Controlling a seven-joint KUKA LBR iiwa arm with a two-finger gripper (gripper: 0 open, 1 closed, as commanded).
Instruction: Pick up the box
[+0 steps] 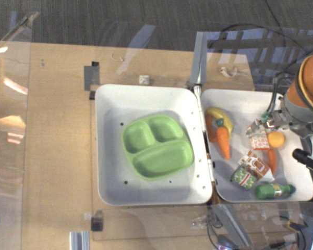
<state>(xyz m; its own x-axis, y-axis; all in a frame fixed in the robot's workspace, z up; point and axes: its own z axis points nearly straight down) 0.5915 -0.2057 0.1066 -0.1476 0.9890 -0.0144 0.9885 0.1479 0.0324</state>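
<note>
I can read no words, brands or numbers anywhere in front of me. The box [252, 169] carries red, white and green printing, but it is too small and blurred to make out.

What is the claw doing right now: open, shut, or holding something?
Claw: cannot be told. It hangs over the right bin, above a small red and white box, beside the orange ball.
</note>
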